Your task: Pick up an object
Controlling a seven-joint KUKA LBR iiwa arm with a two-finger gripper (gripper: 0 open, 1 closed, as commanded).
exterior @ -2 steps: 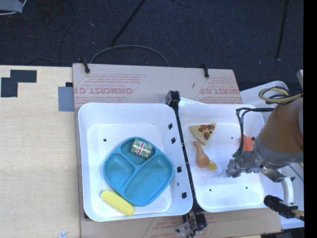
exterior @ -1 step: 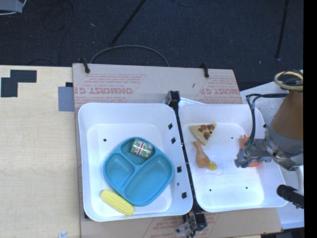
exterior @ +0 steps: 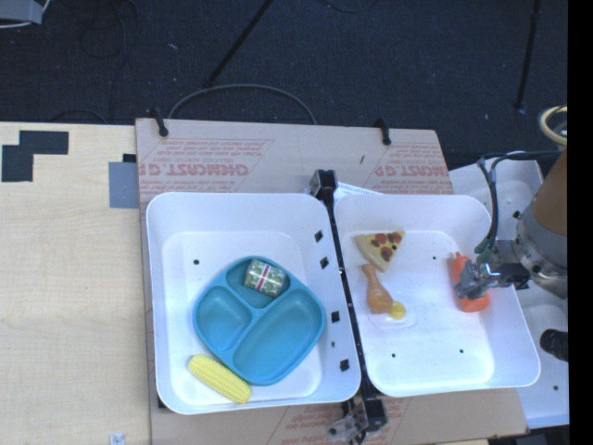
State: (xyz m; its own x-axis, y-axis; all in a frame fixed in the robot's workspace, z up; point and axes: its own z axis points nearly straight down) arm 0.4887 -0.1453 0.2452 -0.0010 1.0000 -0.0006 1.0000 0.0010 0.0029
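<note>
Orange, carrot-like toy (exterior: 462, 284) lies at three o'clock in the right bin (exterior: 435, 378), touching the gripper (exterior: 479, 279); whether its fingers are apart or clamped, I cannot tell. Pizza slice (exterior: 383, 245) sits at eleven o'clock, drumstick (exterior: 378, 291) just below it.

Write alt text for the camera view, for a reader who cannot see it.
The gripper sits at the right bin's right side, on an orange toy, with a pizza slice and drumstick lying further left. The left bin holds a blue plate with a can in one compartment, and a corn cob beside it.
</note>
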